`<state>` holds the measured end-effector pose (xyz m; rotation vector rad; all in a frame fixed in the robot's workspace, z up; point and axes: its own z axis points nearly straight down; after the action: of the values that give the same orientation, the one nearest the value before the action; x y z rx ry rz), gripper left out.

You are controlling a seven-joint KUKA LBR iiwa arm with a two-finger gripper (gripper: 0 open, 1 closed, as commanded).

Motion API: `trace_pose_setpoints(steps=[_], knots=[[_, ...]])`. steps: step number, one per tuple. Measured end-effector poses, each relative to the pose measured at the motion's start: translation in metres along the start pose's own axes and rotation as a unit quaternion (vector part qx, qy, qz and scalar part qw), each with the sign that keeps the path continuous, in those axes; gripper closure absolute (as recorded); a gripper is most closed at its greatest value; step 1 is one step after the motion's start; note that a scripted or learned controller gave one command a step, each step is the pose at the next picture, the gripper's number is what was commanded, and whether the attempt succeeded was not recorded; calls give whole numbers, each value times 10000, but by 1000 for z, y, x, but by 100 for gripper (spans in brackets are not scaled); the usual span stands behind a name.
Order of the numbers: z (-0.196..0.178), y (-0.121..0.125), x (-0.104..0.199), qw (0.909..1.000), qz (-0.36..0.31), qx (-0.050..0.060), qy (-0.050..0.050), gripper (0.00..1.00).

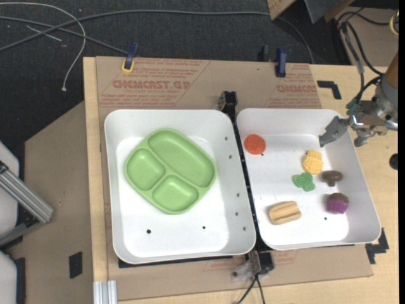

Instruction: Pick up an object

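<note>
Behind the two white bins, red print on the brown board [209,81] reads "CHEMCAST GP", repeated partly at the right; two blue clamps [131,56] pin that board's far edge. Left bin [126,233] holds a green three-compartment plate [169,170]. Right bin [361,220] holds the pickable toys: orange round piece [255,144] near its left wall, yellow corn [312,162] toward the middle, green broccoli-like piece [304,182] just in front of the corn, brown mushroom-like piece [331,177] right of the broccoli, purple piece [336,202] in front of the mushroom, tan hot dog bun [284,212] nearest the front. Gripper [345,132] hangs over the right bin's far right corner, fingers spread, nothing between them; arm cut off at the frame edge. Grey cables [50,30] lie on dark floor behind the board
</note>
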<state>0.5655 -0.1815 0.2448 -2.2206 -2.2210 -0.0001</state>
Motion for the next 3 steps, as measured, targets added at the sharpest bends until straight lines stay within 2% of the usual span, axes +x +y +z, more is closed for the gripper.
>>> trace_pose_setpoints(steps=[2, 3], knots=[[120, -10, -4, 10000, 5, 36, 14, 0], [160, -9, -4, 10000, 6, -8, 3, 0]])
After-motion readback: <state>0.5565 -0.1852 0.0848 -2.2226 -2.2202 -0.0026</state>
